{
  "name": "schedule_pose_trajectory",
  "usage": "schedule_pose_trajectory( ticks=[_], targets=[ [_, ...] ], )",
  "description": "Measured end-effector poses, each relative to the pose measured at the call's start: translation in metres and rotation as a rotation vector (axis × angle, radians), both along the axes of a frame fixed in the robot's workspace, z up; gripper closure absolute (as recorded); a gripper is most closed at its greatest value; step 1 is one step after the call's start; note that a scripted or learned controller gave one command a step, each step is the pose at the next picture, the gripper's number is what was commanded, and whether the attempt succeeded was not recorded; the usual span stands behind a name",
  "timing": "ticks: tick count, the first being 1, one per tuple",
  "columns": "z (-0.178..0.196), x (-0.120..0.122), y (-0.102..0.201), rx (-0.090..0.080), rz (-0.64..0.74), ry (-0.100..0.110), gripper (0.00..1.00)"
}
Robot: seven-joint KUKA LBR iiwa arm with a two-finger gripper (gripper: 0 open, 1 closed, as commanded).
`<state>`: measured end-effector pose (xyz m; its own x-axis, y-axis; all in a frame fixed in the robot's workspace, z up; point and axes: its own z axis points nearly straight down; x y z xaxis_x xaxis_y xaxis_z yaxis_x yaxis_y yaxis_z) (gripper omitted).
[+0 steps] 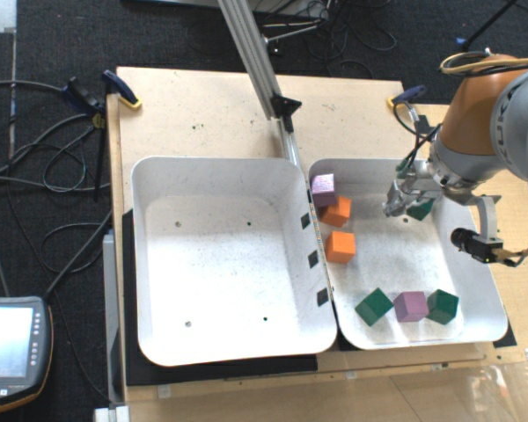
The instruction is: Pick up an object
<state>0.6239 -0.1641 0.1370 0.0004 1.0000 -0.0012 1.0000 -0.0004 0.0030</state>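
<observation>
The right bin [400, 262] holds several small blocks. A purple block [323, 184] and an orange block [338, 210] sit touching at its far left, with a second orange block [341, 246] just below them. Along the near edge lie a green block [374, 307], a purple block [411, 306] and another green block [443, 306]. My gripper [403, 202] is low over the far right part of this bin. A dark green block [421, 207] shows right beside it, partly hidden by the gripper.
The left bin [220, 262] lies beside the right one, sharing a raised middle wall [315, 253]. A slanted metal rail [251, 42] runs from the top down to the bins' far junction. Cables lie on the floor to the left.
</observation>
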Motion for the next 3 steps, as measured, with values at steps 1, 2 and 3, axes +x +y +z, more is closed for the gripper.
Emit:
schedule_pose_trajectory(
  ticks=[1, 2, 3],
  targets=[
    [0.063, -0.002, 0.002, -0.001, 0.003, -0.005, 1.00],
    [0.123, -0.009, 0.002, -0.002, 0.003, -0.005, 1.00],
    [0.156, -0.008, 0.002, -0.001, 0.003, -0.003, 1.00]
  ],
)
